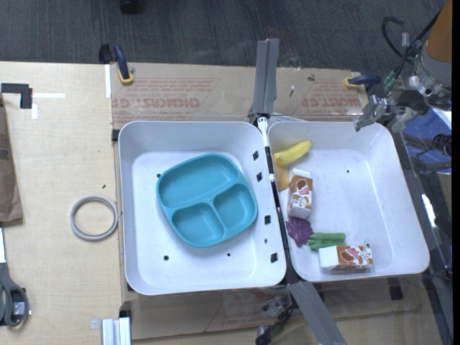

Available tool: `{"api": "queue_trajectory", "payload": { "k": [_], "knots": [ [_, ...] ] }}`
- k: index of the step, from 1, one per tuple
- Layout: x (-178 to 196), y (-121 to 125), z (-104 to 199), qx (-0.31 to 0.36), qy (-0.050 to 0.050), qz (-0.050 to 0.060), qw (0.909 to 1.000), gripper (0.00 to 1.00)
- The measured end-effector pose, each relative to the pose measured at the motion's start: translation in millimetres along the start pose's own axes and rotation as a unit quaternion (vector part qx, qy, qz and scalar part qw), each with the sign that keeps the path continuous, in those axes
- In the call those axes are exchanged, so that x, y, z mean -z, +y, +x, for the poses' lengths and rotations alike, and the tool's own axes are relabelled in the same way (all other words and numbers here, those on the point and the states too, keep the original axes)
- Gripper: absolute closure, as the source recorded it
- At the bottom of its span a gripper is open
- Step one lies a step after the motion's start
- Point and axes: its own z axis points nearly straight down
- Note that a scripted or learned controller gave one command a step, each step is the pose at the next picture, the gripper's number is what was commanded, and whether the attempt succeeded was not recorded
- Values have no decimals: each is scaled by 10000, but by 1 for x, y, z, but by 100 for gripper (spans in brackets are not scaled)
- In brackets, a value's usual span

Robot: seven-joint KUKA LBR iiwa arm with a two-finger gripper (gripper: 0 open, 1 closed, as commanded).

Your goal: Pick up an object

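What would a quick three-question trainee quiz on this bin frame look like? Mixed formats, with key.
1. True or false: the blue plate lies in the same bin as the banana.
2. Multiple choice: which thing sits nearest the right bin's front edge? A) banana B) purple grapes C) the carton lying flat
3. Fill in: the gripper hangs over the right bin's back ____ corner, as seen in the camera view.

Key: 1 false, the plate lies alone in the left bin. 2 C. 3 right.
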Motion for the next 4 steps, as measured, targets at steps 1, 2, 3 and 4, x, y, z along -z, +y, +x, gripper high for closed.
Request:
{"api": "queue_trajectory", "payload": {
  "k": [1,2,3,4],
  "knots": [
    [-69,16,28,-1877,-5,15,9822,0],
    [-105,11,67,191,-4,-2,9998,0],
    [-64,-24,103,1016,-4,-2,9948,0],
    [-64,-24,103,1015,-4,-2,9948,0]
  ]
}}
